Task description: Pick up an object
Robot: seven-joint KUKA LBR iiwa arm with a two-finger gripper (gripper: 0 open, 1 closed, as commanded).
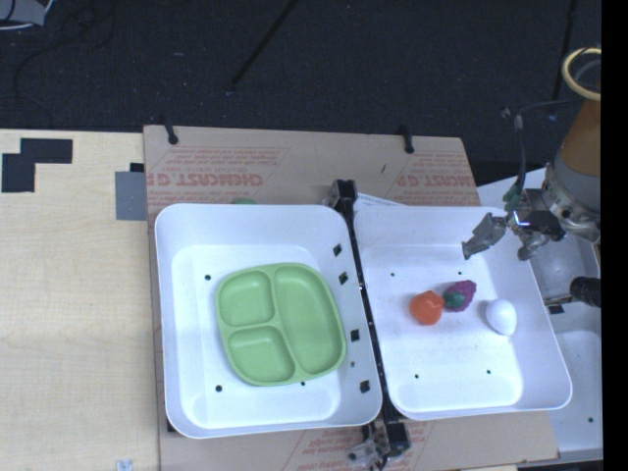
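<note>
three small things lie in your right bin, near its right edge: an orange ball, a purple and green toy touching it, and a white egg just beside them. the jaws hang spread open with nothing between them, above that bin's far right corner. a green divided plate sits mid left bin.

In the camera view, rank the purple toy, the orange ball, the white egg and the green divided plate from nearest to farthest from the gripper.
From the gripper, at the right bin's upper right:
1. Purple toy, right bin, just below the gripper.
2. White egg and orange ball, flanking the toy: too close to call.
3. Green divided plate, left bin, farthest.
</note>
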